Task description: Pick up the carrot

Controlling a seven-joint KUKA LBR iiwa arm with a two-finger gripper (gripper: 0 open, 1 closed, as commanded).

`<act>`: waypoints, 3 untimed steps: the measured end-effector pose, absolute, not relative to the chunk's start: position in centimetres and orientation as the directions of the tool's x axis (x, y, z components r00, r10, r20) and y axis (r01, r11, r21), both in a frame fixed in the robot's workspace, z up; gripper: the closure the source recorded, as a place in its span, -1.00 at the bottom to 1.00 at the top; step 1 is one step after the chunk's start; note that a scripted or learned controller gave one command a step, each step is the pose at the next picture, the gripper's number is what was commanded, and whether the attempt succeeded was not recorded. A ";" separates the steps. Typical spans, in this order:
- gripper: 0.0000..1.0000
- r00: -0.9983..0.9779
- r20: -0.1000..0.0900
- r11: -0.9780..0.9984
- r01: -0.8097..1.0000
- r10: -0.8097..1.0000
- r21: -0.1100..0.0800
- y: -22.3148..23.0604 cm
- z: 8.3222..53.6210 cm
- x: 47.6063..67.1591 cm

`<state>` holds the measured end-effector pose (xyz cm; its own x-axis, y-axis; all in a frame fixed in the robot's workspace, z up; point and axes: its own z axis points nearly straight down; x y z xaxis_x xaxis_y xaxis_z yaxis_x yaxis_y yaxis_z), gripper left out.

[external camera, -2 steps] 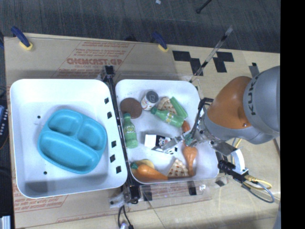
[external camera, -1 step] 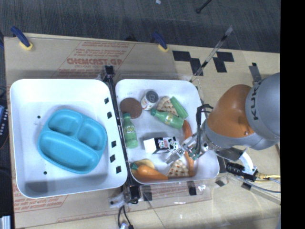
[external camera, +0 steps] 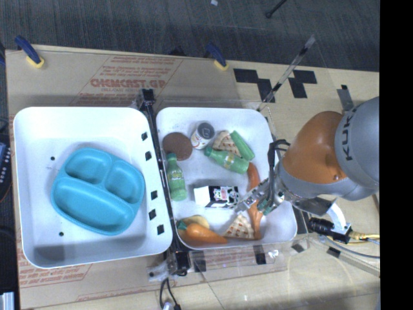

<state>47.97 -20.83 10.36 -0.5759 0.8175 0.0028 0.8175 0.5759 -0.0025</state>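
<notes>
An orange carrot [external camera: 201, 235] lies along the front wall of the right bin [external camera: 279, 134], with a yellow banana [external camera: 196, 221] touching its upper side. My gripper [external camera: 258, 201] is low in the right bin near its right wall, to the right of the carrot and apart from it. It sits over a slim orange-red piece [external camera: 253, 174] that runs front to back and hides its middle. A pizza slice [external camera: 240, 227] lies between the gripper and the carrot.
The right bin also holds a milk carton [external camera: 219, 195], green bottles [external camera: 175, 177] [external camera: 228, 161], a brown cookie [external camera: 177, 145], a small can [external camera: 204, 133] and a second pizza slice [external camera: 222, 141]. The left bin [external camera: 26, 173] holds a blue divided tray [external camera: 97, 190].
</notes>
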 end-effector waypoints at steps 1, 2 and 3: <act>1.00 -0.583 0.004 0.583 0.812 0.812 -0.004 -20.8 11.3 48.1; 1.00 -0.800 0.002 0.800 0.599 0.599 -0.002 -21.0 9.4 47.8; 1.00 -0.742 0.000 0.742 0.670 0.670 0.003 -12.0 16.9 47.9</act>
<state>47.90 -12.01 16.94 -0.7423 0.6700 0.0001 0.6700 0.7423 0.0026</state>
